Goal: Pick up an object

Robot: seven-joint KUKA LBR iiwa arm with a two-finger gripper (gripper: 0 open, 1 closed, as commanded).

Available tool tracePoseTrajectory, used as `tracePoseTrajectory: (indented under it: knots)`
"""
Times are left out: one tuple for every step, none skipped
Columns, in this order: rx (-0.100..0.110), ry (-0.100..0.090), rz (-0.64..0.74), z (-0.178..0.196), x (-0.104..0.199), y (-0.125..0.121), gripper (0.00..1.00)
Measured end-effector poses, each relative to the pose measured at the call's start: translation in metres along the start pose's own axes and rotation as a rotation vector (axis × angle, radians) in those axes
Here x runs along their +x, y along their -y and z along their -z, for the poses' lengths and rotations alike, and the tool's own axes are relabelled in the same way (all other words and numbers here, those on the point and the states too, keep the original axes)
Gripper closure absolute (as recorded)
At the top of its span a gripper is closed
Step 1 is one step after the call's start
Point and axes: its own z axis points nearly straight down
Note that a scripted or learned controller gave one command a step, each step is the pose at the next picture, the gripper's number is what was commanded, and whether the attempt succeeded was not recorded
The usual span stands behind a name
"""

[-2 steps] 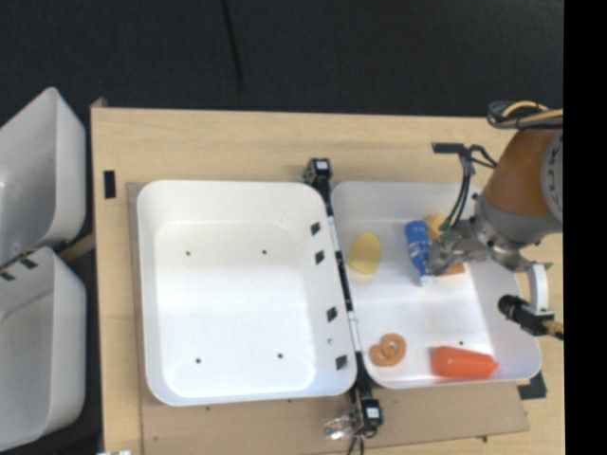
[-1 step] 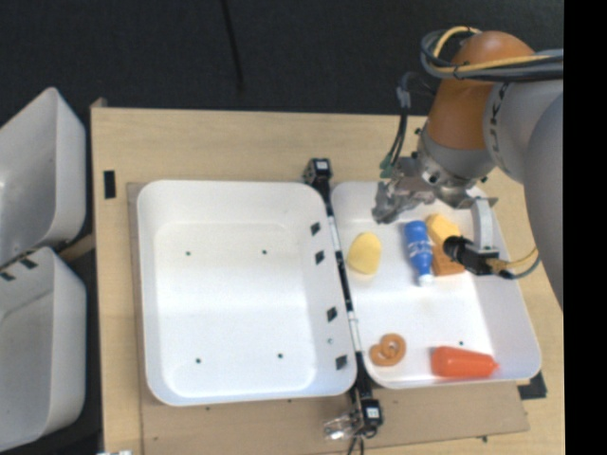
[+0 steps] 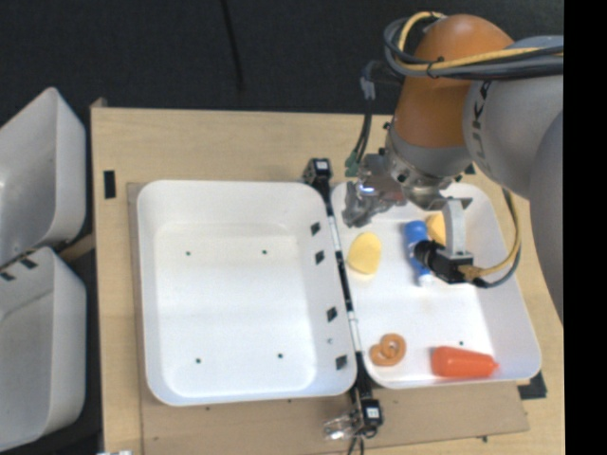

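My gripper (image 3: 360,202) hangs over the far left corner of the right bin (image 3: 507,325), under the orange wrist band. Just below it a pale yellow lump (image 3: 365,252) lies on the bin floor, apart from the gripper. A blue object (image 3: 414,238) lies to the right of the lump, with a second yellow piece (image 3: 436,226) partly hidden beside it. Near the front wall sit a brown ring-shaped item (image 3: 387,350) and an orange-red carrot-like piece (image 3: 463,362). Nothing shows in the gripper's grasp.
The left bin (image 3: 152,254) stands beside the right one, with a divider of black clips (image 3: 334,273) between them. A black fitting with a cable (image 3: 446,262) hangs from the arm over the right bin. White boxes (image 3: 33,254) sit off the bench's left edge.
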Motion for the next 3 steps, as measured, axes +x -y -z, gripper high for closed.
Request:
tracePoseTrajectory:
  knots:
    - [-0.012, 0.000, 0.000, 0.144, 0.058, 0.010, 1.00]
    - [0.003, 0.004, -0.003, 0.102, 0.128, -0.049, 1.00]
    - [0.009, 0.006, -0.007, 0.080, 0.127, 0.015, 1.00]
